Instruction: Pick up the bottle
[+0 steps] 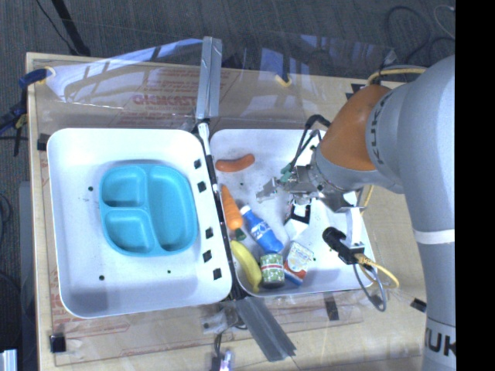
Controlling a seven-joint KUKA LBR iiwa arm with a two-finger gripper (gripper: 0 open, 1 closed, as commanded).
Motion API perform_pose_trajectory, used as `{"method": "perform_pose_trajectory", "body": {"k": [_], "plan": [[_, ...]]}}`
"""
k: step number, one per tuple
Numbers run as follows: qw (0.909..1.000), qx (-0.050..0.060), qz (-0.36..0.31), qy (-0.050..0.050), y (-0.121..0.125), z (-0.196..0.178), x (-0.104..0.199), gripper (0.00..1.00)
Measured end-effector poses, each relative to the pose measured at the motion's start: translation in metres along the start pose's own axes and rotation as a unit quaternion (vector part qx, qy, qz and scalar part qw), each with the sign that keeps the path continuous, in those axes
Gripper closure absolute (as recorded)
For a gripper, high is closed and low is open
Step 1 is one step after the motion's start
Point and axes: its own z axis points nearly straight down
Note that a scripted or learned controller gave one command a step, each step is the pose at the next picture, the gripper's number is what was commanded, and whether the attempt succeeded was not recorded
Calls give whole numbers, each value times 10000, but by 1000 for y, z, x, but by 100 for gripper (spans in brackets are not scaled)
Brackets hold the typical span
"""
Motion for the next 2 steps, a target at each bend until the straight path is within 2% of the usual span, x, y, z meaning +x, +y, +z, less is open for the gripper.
{"method": "perform_pose_trajectory", "body": {"k": [1,2], "plan": [[9950,234,-968,79,-49,-4,39,0],[9991,224,-367,39,-31,28,58,0]]}}
